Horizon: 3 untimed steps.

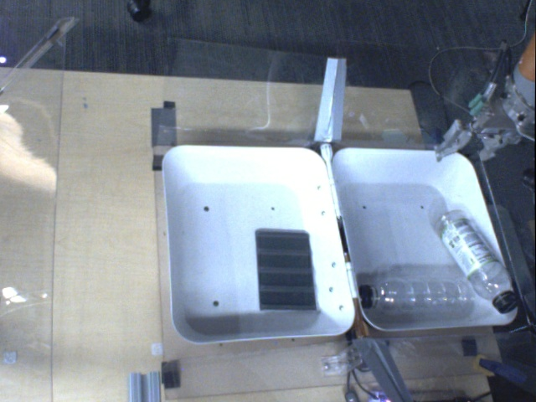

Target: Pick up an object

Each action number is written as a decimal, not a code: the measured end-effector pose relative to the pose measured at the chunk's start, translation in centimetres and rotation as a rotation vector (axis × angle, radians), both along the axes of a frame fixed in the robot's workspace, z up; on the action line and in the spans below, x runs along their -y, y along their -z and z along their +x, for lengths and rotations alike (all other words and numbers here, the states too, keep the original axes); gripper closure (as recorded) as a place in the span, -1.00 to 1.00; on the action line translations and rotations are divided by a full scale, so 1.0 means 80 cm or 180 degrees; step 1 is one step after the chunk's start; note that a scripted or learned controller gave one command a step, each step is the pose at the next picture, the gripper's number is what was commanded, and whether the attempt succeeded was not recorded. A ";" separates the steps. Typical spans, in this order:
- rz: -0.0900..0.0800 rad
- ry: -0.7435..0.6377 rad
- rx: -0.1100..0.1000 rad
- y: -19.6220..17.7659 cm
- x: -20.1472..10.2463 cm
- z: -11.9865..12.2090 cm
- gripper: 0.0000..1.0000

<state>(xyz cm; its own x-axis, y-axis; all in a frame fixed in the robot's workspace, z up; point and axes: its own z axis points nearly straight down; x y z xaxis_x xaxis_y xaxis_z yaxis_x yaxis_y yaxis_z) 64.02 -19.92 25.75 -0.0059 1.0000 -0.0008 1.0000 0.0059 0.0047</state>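
Left bin (180, 224): black ribbed block (286, 269) lying flat, toward 5 o'clock. Right bin (394, 170): clear bottle (419, 295) on side along 6 o'clock wall; second bottle (473, 249), labelled, slanting at 4 o'clock. Gripper (452, 139) above bin's 1 o'clock corner; finger state: cannot tell. Bottles lie toward 6 o'clock from gripper, well apart.

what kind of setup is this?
Probably a robot bin-picking test cell in a lab. Two white bins, the left bin and right bin, sit on a wooden bench; the hand hangs over the right bin's corner, above two clear plastic bottles.
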 end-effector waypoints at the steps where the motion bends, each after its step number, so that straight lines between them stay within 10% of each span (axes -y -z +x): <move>1: -0.0003 -0.0838 0.0000 0.079 0.007 -0.061 -1.00; 2: -0.0011 -0.1069 0.0019 0.212 0.006 -0.041 -1.00; 3: -0.0011 -0.1132 0.0021 0.211 0.006 -0.054 -1.00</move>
<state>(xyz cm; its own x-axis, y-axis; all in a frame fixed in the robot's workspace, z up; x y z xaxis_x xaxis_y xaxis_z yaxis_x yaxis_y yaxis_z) 59.73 -20.41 8.85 -0.3538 0.9353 -0.0052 0.9353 0.3538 0.0104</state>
